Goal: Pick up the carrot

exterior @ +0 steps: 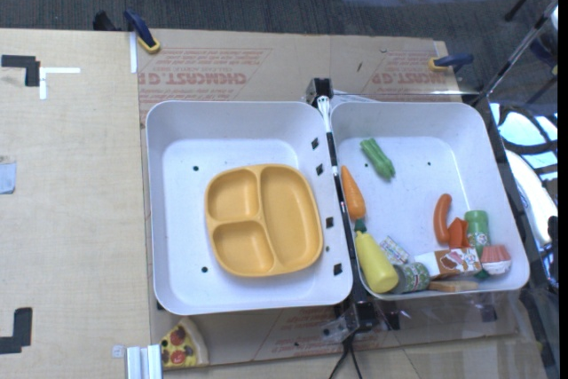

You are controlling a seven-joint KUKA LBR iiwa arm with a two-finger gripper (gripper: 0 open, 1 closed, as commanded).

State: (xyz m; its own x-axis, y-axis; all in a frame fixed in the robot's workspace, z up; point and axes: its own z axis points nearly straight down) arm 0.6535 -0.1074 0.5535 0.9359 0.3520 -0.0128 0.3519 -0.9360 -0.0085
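Carrot (pixel 353 193) is sitting hard against the left wall of the right bin (pixel 479 124), centre-right of frame, so a grab there looks cramped to me. To its left, the yellow divided plate (pixel 264 218) sits in the left bin (pixel 169 191). Gripper fingers: can't tell.

I see the carrot (pixel 353 193) in the right bin (pixel 470 124), lying flat against its left wall. It is orange, tapered, with a small green stem end. The narrow tip points to 11 o'clock and the stem end to 5 o'clock. It lies at 9 o'clock from the bin's middle.
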